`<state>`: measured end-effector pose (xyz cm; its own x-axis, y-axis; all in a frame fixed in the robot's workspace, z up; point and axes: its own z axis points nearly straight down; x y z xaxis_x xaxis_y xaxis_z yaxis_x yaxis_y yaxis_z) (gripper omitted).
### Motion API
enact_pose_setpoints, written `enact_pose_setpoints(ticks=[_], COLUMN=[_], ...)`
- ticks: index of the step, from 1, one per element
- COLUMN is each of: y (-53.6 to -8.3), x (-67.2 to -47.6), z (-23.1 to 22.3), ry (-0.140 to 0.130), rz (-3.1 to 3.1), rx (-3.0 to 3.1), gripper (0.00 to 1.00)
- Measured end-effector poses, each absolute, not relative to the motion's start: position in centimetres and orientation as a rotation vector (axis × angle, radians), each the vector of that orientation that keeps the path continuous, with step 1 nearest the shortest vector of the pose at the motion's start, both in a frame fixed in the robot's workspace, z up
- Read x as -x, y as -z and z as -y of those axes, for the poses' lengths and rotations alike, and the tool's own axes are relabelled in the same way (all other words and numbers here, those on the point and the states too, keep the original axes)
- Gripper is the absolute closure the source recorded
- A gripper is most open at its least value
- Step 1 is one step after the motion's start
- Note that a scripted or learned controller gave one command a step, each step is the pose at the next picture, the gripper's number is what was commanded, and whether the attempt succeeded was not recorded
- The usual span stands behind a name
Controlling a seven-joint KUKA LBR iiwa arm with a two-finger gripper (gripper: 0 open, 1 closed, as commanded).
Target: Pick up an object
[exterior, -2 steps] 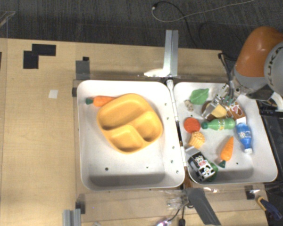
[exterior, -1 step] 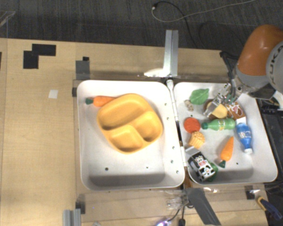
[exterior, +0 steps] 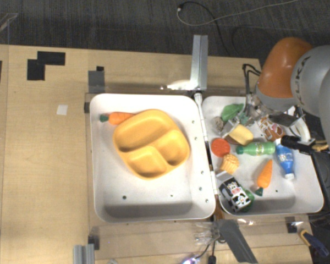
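The right bin (exterior: 311, 198) holds several toys: a green leafy piece (exterior: 230, 112), a yellow block (exterior: 241, 134), a red disc (exterior: 220, 146), a green bottle (exterior: 257, 148), an orange lumpy piece (exterior: 230, 162), a carrot (exterior: 265, 174), a blue bottle (exterior: 285, 161), a red-and-white packet (exterior: 270, 130) and a black-and-white item (exterior: 236, 194). My gripper (exterior: 248, 114) is low over the bin's far part, between the green leafy piece and the packet, just above the yellow block. The wrist hides its tips.
The left bin (exterior: 154, 210) holds a yellow divided plate (exterior: 150, 142) and a second carrot (exterior: 119, 117) at its far left corner. A metal post (exterior: 199, 65) stands behind the wall between the bins. The arm's orange band (exterior: 280, 67) overhangs the right bin's far edge.
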<state>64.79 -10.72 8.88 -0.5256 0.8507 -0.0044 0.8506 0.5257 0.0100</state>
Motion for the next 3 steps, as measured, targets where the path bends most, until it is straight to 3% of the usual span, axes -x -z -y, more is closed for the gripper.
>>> enact_pose_setpoints(ticks=[1,2,3], y=[-20.4,-18.3,-18.4], x=[-66.7,-66.9,-66.9], z=[6.1,0.1,2.6], ry=[-0.004,0.000,-0.001], rz=[-2.672,-2.440,-2.370], rx=[-1.647,-1.980,-2.062], gripper=[1.00,1.00,1.00])
